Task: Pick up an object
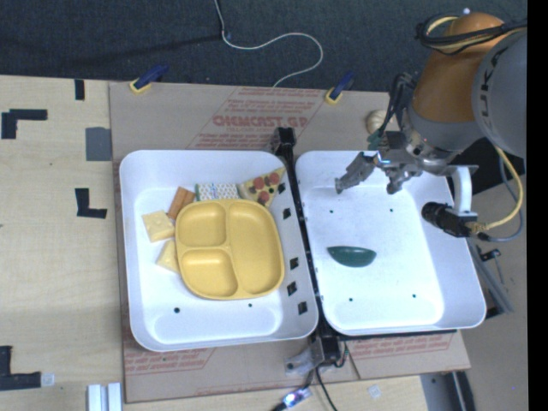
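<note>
Above the right shallow white bin [445, 302] we see the two-finger gripper [370, 181] spread wide, holding nothing. We see a small dark green bowl-shaped object [352, 256] lying below it, well apart.

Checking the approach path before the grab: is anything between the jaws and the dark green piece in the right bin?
Nothing visible. The gripper hangs open over the right bin's far end; the dark green piece lies alone on bare white floor nearer the camera.
</note>
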{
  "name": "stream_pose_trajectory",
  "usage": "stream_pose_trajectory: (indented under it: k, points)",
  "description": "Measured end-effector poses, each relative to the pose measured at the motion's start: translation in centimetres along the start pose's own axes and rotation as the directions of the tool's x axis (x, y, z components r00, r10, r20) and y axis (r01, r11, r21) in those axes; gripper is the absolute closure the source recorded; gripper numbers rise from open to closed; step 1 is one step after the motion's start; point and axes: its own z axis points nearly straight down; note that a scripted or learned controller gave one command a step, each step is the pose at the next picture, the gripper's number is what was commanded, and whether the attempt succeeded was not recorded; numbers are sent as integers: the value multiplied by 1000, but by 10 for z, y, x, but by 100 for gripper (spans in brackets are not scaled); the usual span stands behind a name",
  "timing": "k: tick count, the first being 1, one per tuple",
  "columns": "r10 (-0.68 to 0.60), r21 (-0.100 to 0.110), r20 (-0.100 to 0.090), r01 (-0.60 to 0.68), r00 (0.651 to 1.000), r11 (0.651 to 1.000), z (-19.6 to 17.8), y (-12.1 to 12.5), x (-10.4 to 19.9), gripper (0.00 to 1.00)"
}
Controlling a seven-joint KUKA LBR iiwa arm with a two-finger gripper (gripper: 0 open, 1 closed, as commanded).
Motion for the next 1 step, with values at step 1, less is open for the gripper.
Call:
stream_pose_trajectory:
  k: [1]
  points:
    - [2, 7, 1, -2, 1000, 1000, 63, -3, -6, 0]
